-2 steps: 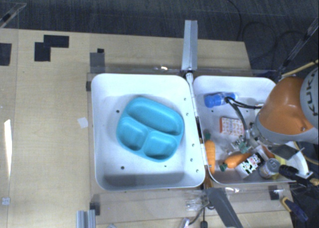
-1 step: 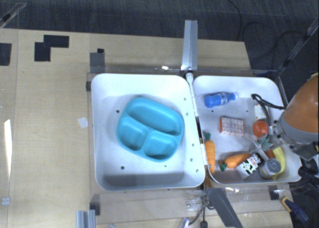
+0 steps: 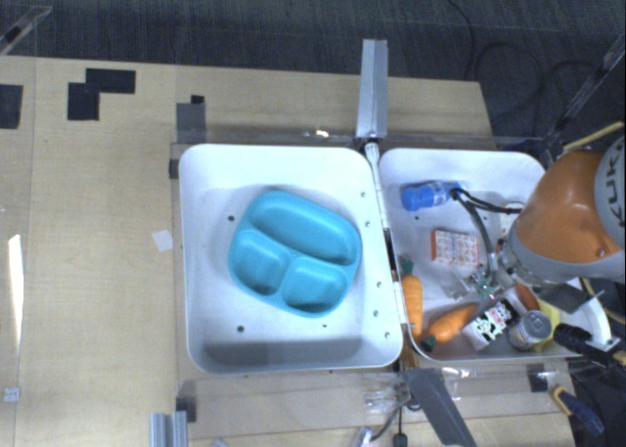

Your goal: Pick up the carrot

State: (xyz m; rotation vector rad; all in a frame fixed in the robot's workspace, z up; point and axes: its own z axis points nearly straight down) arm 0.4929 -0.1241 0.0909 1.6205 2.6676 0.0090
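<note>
Two carrots [image 3: 452,323] [image 3: 413,302] (right bin [image 3: 460,166]); one blue tray [image 3: 293,251], left bin [image 3: 205,240].

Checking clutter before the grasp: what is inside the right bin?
The right bin holds a blue bottle, a printed packet, two carrots and a small can. The arm covers its right part.

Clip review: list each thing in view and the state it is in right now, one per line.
Blue divided plate: lying flat in the left bin, tilted askew.
Carrot: lying on its side at the right bin's near edge.
Second orange piece: lying along the right bin's left wall.
Blue bottle: lying on its side.
Small printed packet: lying flat.
Gripper: over the right bin by the carrot; grip unclear.
</note>
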